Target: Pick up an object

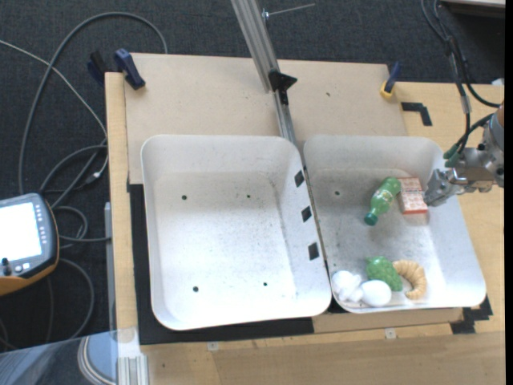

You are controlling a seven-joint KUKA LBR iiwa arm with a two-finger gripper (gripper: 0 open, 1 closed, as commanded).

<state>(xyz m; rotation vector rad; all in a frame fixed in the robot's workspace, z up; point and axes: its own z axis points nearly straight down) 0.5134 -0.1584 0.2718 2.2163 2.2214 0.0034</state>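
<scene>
In the right bin [449, 239] a green bottle [381, 200] lies tilted, with a small red and white box [412, 196] just to its right. Near the bin's front edge sit a green leafy piece [385, 270], a tan croissant-shaped piece [412, 277], a white egg-like object [376, 293] and a small white lumpy object [347, 284]. My gripper [440, 189] comes in from the right edge and hangs at the bin's right side, just right of the red and white box. Nothing shows between its fingers.
The left bin [160, 215] lies beside the right one, a ridge with black clips [305, 213] between them. A metal pole [256, 38] slants up from the back. Blue and yellow clamps hold the board's far corners. Cables and a handheld pendant [24, 239] lie on the floor at left.
</scene>
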